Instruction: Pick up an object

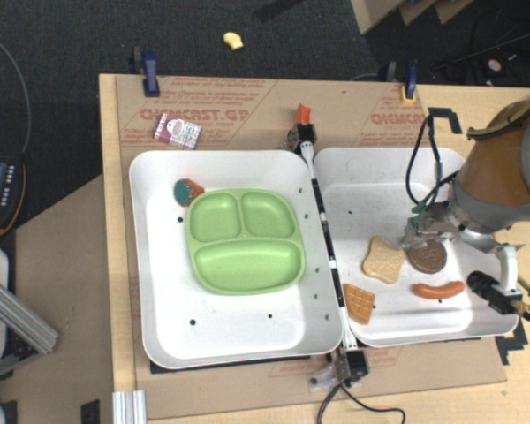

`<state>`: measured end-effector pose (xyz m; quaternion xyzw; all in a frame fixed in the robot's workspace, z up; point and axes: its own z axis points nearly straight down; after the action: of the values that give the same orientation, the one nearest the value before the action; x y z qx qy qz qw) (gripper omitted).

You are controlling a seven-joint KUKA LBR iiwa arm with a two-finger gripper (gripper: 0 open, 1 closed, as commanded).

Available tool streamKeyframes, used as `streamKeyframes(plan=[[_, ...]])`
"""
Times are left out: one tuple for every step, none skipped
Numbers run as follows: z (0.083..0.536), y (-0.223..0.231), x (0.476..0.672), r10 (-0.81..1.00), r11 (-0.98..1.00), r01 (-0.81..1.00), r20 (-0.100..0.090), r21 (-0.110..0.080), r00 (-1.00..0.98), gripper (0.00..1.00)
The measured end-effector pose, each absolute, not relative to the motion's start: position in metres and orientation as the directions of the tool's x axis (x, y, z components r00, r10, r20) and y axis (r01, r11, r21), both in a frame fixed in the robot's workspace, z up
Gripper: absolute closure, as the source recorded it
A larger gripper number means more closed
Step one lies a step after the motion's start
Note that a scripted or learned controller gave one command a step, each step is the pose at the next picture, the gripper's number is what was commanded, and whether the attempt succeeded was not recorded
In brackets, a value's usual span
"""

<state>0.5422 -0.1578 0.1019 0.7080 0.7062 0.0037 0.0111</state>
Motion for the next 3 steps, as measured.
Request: streamKeyframes(plan=[[0.196,-0.141,0.559,1.000,0.004,1.000,-0.003,0.012,-0.004,1.00],[0.190,-0.142,0.556,1.000,0.000,1.000,0.000,0.001,0.000,0.00],[0.086,-0.214,0.552,1.000,-0.005,1.000,0.000,-0.004,0.005,0.00]])
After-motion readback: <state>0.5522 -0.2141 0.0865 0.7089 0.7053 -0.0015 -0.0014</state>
